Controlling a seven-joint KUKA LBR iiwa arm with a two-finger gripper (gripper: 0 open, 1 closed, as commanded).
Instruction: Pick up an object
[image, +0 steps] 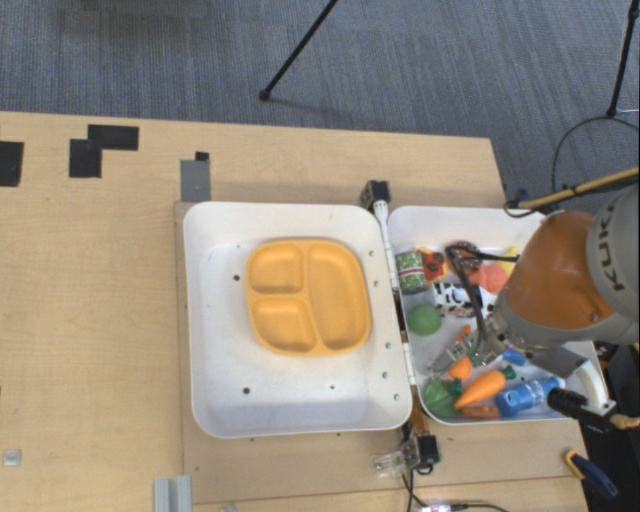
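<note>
The right bin (500, 218) holds a heap of small objects. Among them are a green ball (424, 319), a green-labelled can (410, 270), an orange carrot (482, 385), a blue bottle (520, 397) and a red-orange piece (490, 275). My gripper (468, 348) is low in this bin, just above the carrot and to the right of the green ball. The orange-banded wrist (555, 280) hides much of the bin's right half. I see nothing clearly held.
The left bin (215, 330) carries an orange divided plate (305, 297) in its middle. A green item (437, 397) lies at the right bin's front left corner. A ridge (393, 290) divides the two bins. A cable and clip (415, 455) sit at the front.
</note>
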